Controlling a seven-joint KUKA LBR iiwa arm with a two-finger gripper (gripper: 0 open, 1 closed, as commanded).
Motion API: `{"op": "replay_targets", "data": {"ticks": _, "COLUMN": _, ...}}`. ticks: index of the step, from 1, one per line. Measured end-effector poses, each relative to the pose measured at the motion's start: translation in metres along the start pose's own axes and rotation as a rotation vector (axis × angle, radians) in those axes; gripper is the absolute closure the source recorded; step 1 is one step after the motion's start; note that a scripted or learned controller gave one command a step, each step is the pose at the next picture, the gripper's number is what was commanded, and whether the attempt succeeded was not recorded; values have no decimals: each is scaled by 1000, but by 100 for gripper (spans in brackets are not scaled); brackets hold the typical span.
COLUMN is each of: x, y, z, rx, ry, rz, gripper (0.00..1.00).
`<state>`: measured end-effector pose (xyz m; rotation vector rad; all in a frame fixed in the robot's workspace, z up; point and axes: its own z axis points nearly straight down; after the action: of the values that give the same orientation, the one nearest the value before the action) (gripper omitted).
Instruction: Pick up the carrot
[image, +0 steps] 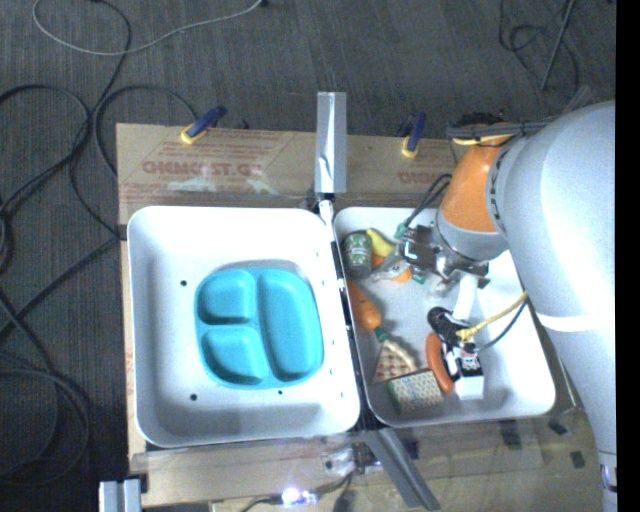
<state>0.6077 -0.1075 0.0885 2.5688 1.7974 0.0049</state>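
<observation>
Carrot (366, 308) lies flat in the right bin (520, 400), close along its left wall around mid-length. Long axis roughly follows that wall, slightly skewed, narrow end toward the far edge; it's plain orange, short and tapered. Pincer (415, 255) sits over the bin's far-left area beside a can (357, 250), apart from the carrot; can't tell if it's spread or pressed together.

Orange carrot (366, 308), lying flat, slanted, beside the left wall of the right bin (515, 375)
</observation>
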Motion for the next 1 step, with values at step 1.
{"op": "replay_targets", "data": {"ticks": 1, "x": 0, "y": 1, "z": -9, "rx": 0, "ry": -2, "rz": -2, "gripper": 100}}
